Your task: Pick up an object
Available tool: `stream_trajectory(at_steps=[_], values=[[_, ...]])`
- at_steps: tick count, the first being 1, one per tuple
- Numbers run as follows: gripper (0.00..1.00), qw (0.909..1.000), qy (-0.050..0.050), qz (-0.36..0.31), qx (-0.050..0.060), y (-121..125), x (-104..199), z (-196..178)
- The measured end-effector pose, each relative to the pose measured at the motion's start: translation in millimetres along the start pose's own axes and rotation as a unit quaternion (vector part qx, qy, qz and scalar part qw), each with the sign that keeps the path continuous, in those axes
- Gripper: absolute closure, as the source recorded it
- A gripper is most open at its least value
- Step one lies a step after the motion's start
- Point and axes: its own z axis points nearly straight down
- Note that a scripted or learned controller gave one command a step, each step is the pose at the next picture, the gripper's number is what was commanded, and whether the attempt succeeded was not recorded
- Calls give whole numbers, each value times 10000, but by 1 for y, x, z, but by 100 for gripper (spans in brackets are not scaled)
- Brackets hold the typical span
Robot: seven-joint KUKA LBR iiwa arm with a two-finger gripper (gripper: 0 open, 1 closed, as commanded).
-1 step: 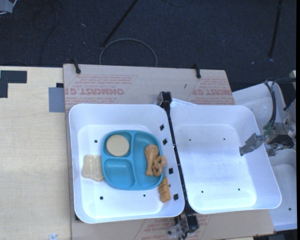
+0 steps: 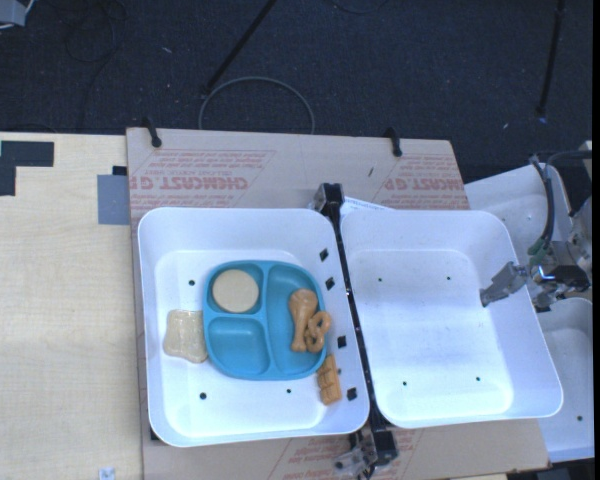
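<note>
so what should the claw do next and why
Probably swing left across the divider toward the left bin. The claw hangs at the right bin's right edge, while everything to pick lies left: the blue tray, the round piece in it, and the pale piece beside it.

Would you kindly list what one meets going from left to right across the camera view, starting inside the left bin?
Pale bread-like piece → round tan patty in the blue divided tray → twisted pretzel-like piece → divider between bins → right bin → gripper.
</note>
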Motion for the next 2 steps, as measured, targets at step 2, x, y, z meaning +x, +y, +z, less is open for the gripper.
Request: stream_trajectory(at_steps=[2], values=[[0,10000,12,3,23,-6,21,113]])
